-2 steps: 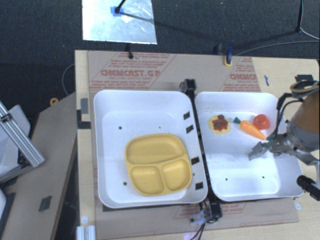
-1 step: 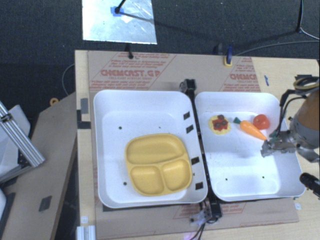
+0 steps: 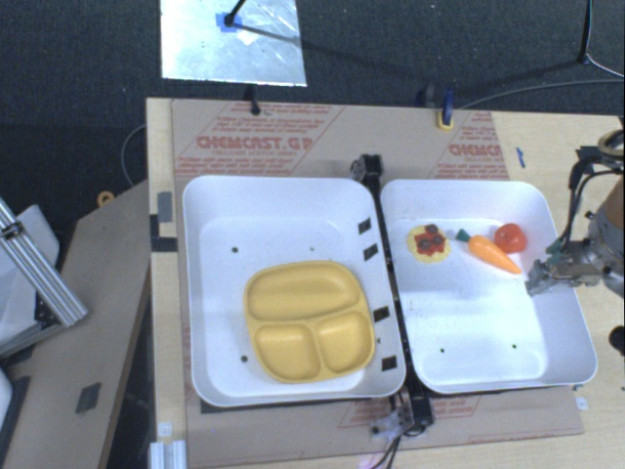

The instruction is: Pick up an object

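Landmark: right bin [image 3: 488, 360]. Left to right along its far half: small pizza toy [image 3: 430, 243], carrot [image 3: 493, 254] with long axis slanting down-right, tomato [image 3: 510, 235]. Gripper [image 3: 543, 279] at the right wall, just right of the carrot's tip; finger state can't tell.

Arm [image 3: 607, 252] cut by right edge

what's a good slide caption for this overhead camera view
Tool at the right bin's edge near a carrot, tomato and small pizza; yellow tray in the left bin.
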Tool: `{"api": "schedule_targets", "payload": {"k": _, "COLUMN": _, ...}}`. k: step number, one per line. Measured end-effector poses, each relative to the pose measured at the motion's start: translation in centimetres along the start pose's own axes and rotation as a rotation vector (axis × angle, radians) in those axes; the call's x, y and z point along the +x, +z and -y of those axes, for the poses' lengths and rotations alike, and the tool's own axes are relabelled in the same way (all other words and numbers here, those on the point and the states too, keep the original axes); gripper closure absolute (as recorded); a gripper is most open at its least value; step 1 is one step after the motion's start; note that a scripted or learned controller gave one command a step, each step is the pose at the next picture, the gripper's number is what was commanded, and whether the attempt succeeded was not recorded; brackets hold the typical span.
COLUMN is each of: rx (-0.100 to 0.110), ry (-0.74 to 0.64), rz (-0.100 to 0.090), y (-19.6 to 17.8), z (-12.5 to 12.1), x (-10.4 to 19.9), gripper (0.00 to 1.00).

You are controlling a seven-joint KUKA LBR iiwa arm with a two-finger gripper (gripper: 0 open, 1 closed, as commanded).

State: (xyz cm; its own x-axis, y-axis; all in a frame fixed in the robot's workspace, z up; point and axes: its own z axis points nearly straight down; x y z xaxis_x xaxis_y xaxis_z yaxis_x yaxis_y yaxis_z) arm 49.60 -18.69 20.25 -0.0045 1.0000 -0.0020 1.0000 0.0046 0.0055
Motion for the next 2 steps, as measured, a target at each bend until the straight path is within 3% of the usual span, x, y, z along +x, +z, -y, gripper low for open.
{"api": "schedule_targets", "payload": {"k": 1, "rx": -0.003, "ry": -0.001, "rz": 0.001, "y": -6.0, "z": 0.0, "x": 0.8, "gripper": 1.00}}
{"api": "schedule_targets", "payload": {"k": 2, "rx": 0.000, "ry": -0.001, "rz": 0.000, "y": -8.9, "z": -0.2, "x": 0.8, "gripper": 1.00}}
